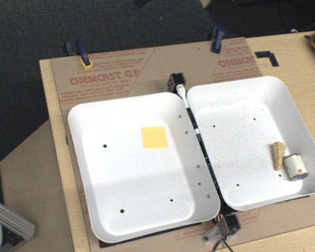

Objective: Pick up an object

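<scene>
Black cabling (228, 245) is trailing off the bottom edge of the frame, running from a small connector block (229, 223) that is sitting just below the seam where the two bins meet. At the lower left, a silver aluminium rail (9, 219) is lying at a slant beside the bench.

Above these, the two shallow white bins are resting side by side on a brown cardboard sheet (64, 165), their inner rims touching along a dark strip.

The right bin (242, 110) is holding two things, both gathered in its lower right corner. A small white-grey cylinder (295, 167) is lying on its side nearest the rim, and a tan, cork-like piece (278, 154) is lying just above and to its left, so close that the two seem to be touching.

The left bin (95, 178) is carrying a single flat yellow square (154, 137), lying above the bin's middle, well apart from every wall.

Whether the gripper is spread or pressed together, I cannot tell.

Further up, red CHEMCAST lettering (104, 76) is showing on the cardboard behind the bins. Two blue clamps are pinning the sheet's far edge, one with a yellow tip (83, 54) at the upper left and one (217, 39) at the upper right. Dark carpet (44, 22) is spreading beyond them across the top of the frame.
</scene>
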